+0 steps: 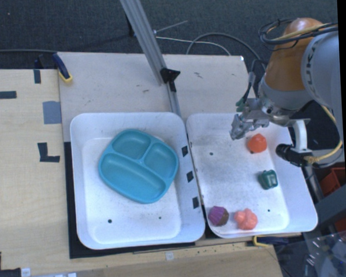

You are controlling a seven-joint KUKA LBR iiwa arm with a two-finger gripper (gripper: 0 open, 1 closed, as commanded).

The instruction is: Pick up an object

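Note:
My gripper hangs over the back of the right bin, just left of an orange-red round object that lies on the bin floor. Nothing shows between the gripper's tips. Further forward in the same bin are a green object, a purple round object and an orange-pink lumpy object near the front wall.
The left bin holds a blue divided plate. A slanted metal pole rises behind the bins, ending at a black clamp. Bare floor lies in the middle of the right bin.

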